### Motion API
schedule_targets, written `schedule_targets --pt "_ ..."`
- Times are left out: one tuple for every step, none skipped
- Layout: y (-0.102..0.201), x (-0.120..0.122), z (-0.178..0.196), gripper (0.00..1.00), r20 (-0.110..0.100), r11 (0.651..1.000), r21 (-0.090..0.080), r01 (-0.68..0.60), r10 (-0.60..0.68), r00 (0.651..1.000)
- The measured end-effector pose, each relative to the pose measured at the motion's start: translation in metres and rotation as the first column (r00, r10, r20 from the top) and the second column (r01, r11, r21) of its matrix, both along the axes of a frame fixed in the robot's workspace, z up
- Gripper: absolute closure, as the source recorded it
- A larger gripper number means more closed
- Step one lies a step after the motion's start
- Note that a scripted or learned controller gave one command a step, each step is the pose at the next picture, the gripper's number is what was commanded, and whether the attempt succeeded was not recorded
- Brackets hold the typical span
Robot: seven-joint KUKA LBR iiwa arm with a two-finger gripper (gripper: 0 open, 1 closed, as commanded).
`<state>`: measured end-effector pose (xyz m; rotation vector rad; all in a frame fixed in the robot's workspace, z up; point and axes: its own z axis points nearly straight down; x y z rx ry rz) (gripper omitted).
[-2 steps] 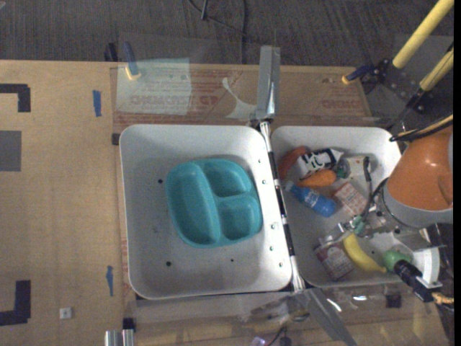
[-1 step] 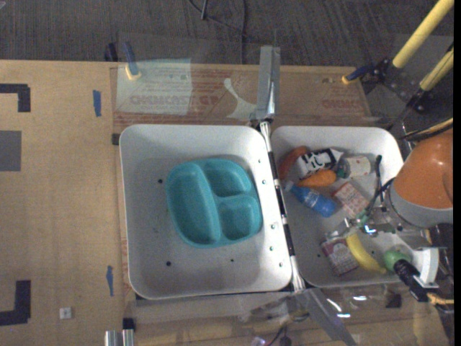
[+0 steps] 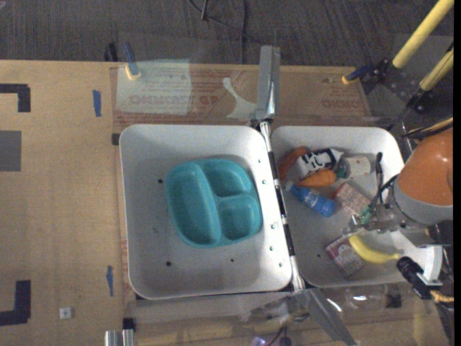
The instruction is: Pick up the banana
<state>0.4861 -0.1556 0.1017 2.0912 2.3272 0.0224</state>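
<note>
The banana (image 3: 369,251), a smooth yellow curve, lies near the front right corner of the right bin (image 3: 311,268), just beside a small flat packet (image 3: 343,256) with reddish print. The gripper (image 3: 372,220) hangs just above the banana's upper end, a dark metal cluster under the arm's orange band (image 3: 431,168); whether it is apart or together cannot be told at this angle, and nothing shows clamped in it. Farther back in the same bin sit a blue plastic bottle (image 3: 315,200) lying on its side, an orange carrot-shaped piece (image 3: 321,178), a white and black item (image 3: 317,160), a pale can (image 3: 354,166) and a pinkish box (image 3: 351,195). The left bin (image 3: 144,265), glossy white with rounded corners, holds a teal plate (image 3: 213,202) moulded into three compartments.
</note>
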Motion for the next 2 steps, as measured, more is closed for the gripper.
schedule_targets --pt "0.053 -0.006 0.094 1.00 -0.019 0.993 -0.002 0.116 -0.117 0.993" --pt "0.052 -0.005 0.104 1.00 -0.016 0.993 -0.003 0.115 -0.115 0.993"
